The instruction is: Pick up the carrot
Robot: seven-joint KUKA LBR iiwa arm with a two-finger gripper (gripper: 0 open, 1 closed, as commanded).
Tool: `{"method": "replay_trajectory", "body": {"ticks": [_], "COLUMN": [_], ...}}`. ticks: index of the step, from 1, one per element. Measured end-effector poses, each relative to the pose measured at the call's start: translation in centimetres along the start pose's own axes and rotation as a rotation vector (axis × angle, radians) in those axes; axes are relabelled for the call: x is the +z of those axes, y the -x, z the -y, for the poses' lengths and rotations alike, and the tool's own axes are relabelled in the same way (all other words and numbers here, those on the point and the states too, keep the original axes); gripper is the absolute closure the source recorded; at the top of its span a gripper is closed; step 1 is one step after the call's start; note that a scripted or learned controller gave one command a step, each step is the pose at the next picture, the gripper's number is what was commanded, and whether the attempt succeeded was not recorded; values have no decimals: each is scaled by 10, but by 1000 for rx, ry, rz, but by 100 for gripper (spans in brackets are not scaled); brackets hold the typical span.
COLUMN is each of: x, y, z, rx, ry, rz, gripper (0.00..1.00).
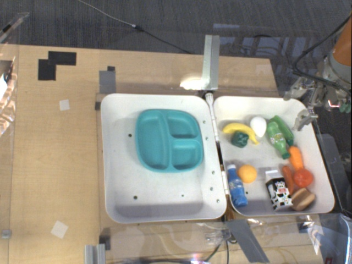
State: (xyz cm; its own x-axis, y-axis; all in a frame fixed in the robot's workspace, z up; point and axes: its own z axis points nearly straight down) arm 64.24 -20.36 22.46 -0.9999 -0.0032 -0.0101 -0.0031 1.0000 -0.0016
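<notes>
The carrot [296,157] is a short orange piece lying near the right wall of the right bin [325,172], just below a green bottle [279,135]. My gripper [297,108] hangs over the bin's upper right corner, above and a little to the right of the carrot and clear of it. Its two fingers stand apart with nothing between them, so it is open.
The right bin also holds a banana [240,130], a white egg [258,126], a dark green piece [239,139], an orange ball [248,174], a blue bottle [236,187], a red tomato [303,177], a bun [302,199] and a black-and-white carton [279,192]. A teal divided plate [168,140] lies in the left bin.
</notes>
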Motion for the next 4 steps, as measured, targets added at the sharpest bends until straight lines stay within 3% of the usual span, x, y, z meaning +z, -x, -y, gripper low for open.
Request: {"method": "replay_trajectory", "body": {"ticks": [1, 2, 3, 4], "x": [134, 121, 30, -77], "y": [-17, -13, -14, -66], "z": [1, -1, -42, 2], "rx": [105, 98, 247, -164], "ry": [-2, -3, 0, -6], "rz": [6, 16, 10, 8], "gripper": [0, 100, 100, 100]}}
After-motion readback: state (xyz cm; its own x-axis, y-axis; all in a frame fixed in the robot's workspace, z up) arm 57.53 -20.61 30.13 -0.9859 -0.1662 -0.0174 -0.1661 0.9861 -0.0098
